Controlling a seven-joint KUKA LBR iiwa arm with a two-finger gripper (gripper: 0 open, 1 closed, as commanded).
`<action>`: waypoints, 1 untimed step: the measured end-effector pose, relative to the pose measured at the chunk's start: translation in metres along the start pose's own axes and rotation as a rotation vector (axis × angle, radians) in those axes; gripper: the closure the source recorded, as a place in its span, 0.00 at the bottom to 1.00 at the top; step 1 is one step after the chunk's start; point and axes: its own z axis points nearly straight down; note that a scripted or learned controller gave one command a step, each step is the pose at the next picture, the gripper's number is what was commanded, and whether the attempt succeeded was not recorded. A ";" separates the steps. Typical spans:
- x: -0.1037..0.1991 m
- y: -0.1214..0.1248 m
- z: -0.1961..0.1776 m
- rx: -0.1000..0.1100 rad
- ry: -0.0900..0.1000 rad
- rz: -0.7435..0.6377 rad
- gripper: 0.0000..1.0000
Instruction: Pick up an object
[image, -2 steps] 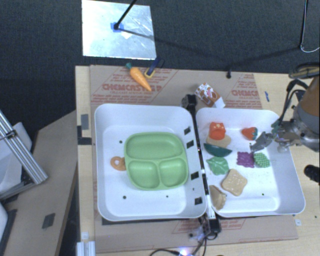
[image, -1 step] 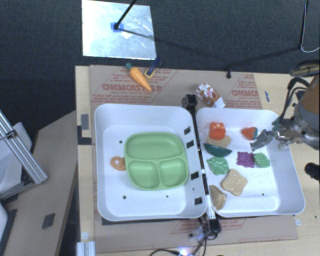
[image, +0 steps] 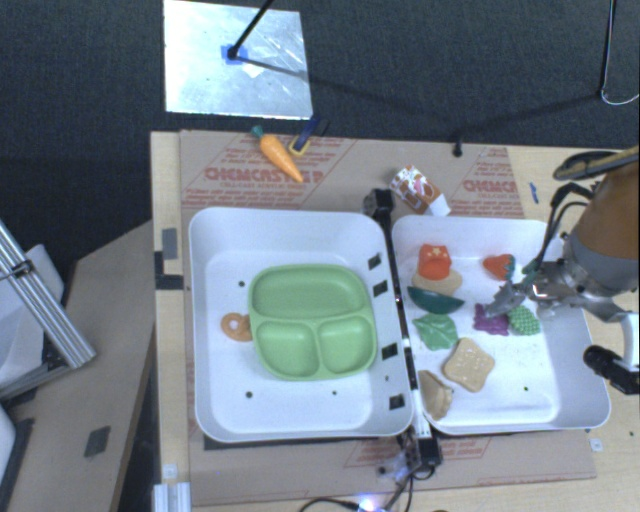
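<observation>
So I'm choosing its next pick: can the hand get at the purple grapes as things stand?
Probably yes. The hand hovers right at the purple grapes, with nothing lying over them; only the green toy beside them crowds that side.

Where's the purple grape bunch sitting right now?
The purple grape bunch lies in the right bin, toward its right side, beside the green textured piece and at the gripper tips.

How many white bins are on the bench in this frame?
2. The left white bin holds a green divided tray and a small orange ring. The right white bin holds the toy foods, with the gripper over them.
</observation>
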 end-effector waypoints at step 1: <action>-0.005 0.008 0.045 -0.003 -0.001 0.000 0.00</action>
